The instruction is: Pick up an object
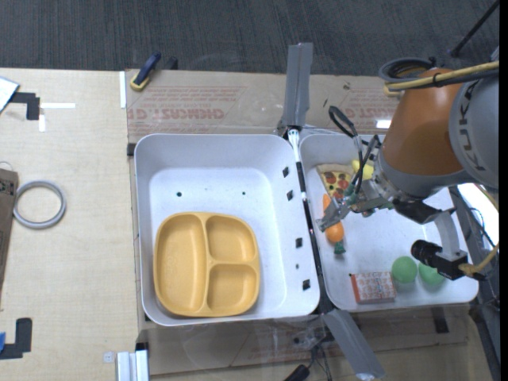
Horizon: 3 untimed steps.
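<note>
In the camera view, the tool (333, 217) hangs low in the right bin (444, 296), right of centre in the frame, tips just above a small round orange fruit (335, 232) lying directly below. I cannot tell how the tool stands. Nearby: a pizza-slice toy (335, 181), two smooth green balls (406, 270), a flat printed packet (373, 286). The left bin (214, 165) holds a yellow divided plate (208, 262).

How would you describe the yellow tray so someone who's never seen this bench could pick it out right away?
Find the left white bin of the two side by side. The yellow tray lies flat in its near half, toward the left wall. It is a rounded plate split into three compartments, far larger than the small toys in the right bin.
</note>
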Available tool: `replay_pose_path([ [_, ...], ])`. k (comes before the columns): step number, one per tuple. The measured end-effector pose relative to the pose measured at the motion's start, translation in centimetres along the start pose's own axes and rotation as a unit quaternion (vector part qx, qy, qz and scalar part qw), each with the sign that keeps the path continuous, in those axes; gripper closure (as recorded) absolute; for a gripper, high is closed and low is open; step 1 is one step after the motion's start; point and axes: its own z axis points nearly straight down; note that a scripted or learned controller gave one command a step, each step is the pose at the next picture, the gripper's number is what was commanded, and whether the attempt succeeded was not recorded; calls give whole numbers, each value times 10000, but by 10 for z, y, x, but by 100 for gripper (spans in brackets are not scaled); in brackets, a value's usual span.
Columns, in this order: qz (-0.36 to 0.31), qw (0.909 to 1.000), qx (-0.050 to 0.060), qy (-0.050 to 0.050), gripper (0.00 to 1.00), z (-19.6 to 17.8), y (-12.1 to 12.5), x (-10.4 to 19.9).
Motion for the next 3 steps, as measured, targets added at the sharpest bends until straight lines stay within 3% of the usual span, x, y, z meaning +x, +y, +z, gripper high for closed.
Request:
replay_pose_path([
  [2,0,10000,0,0,0,0,0,0],
  [3,313,9995,-7,-8,0,-96,-20,85],
])
